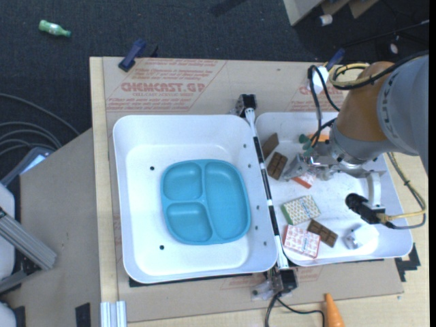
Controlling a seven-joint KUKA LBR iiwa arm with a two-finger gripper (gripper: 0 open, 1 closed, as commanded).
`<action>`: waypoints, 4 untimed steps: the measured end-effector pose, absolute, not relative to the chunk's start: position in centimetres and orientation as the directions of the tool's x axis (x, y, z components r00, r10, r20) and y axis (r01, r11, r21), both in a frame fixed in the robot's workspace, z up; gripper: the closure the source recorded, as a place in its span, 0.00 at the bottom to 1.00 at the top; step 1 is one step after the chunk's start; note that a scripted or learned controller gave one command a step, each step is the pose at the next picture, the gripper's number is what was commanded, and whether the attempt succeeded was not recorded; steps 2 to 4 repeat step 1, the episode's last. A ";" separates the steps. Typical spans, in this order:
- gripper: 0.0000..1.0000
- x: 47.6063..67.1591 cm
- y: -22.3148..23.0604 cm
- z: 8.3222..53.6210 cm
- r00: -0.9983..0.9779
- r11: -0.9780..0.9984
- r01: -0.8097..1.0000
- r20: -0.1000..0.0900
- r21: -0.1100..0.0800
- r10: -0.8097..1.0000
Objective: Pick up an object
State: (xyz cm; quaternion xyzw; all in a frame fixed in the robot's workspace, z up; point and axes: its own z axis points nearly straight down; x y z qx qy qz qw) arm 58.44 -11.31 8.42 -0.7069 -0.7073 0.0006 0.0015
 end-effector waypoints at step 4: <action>1.00 58.5 -11.3 9.4 -0.001 0.001 1.000 0.001 -0.002 1.000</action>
